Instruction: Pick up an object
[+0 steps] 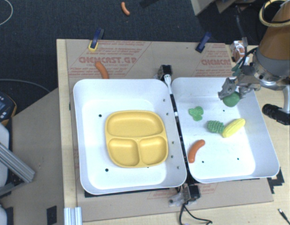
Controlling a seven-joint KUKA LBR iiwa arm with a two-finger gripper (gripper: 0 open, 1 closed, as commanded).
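The hand point(231, 95) hovers above the corn point(233, 127), clenched on a small green piece point(232, 100) — light, hard, slick plastic by its look, best pinched across its middle.

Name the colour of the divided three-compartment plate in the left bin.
Yellow; the divided plate shows best in the camera view.

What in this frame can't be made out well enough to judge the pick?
- Gripper, camera view: a green object sits at its tip, but the wrist hardware above hides whether it is actually gripped.
- Green object: partly covered by the gripper, so its identity is unclear.
- Arm: cut off by the top and right frame edges.
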